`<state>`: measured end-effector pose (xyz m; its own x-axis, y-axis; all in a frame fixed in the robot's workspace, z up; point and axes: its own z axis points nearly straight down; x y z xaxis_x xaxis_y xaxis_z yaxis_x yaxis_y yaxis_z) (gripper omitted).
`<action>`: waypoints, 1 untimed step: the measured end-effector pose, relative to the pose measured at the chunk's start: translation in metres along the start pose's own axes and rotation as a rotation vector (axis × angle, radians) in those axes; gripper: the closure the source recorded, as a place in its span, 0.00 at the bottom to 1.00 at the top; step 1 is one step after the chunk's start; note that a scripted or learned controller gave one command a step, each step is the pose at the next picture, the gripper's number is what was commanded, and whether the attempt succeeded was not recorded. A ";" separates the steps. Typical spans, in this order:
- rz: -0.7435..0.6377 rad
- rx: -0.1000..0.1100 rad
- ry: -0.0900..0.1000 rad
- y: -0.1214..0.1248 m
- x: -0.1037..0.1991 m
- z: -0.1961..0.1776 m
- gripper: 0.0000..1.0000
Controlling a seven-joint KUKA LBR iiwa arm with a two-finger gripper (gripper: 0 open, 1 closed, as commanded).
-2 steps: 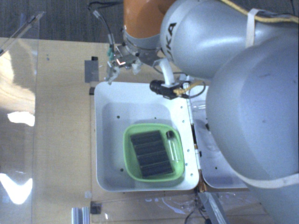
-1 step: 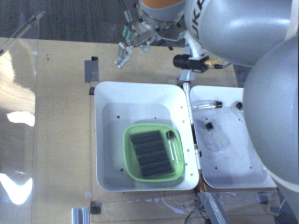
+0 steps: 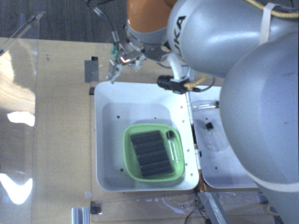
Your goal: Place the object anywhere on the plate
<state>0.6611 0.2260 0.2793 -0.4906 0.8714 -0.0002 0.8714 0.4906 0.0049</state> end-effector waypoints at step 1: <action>0.035 -0.001 0.000 -0.003 -0.021 0.031 0.00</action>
<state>0.6693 0.2062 0.2482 -0.4602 0.8878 -0.0002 0.8878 0.4601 0.0057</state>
